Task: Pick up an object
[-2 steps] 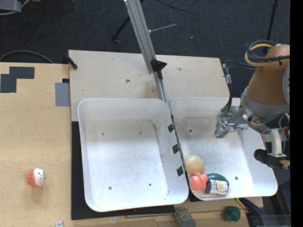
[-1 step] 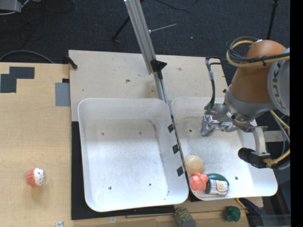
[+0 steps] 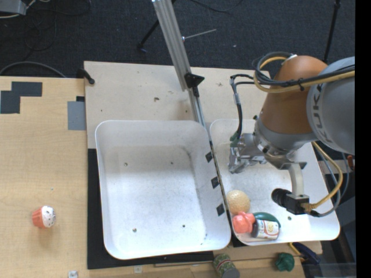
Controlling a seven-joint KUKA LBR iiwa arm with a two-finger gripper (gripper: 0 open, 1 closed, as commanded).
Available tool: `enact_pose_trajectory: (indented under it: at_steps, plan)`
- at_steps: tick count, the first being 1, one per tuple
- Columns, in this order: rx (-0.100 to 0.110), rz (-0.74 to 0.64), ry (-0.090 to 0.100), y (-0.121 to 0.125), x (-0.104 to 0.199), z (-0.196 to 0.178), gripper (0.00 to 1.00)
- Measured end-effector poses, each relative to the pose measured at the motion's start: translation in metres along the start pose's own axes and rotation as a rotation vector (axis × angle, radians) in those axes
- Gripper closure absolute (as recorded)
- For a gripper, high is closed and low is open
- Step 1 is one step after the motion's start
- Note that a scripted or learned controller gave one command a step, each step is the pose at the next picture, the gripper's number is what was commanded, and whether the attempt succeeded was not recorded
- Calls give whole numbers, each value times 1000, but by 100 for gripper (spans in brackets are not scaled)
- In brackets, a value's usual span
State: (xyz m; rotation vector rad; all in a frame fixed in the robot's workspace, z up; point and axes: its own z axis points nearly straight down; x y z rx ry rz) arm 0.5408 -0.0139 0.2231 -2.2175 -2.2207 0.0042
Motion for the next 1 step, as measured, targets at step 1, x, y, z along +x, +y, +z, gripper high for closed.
enact_pose_trajectory:
  at_steps: [1]
  plan:
    - [-1,-4,2,5,61,-5,100]
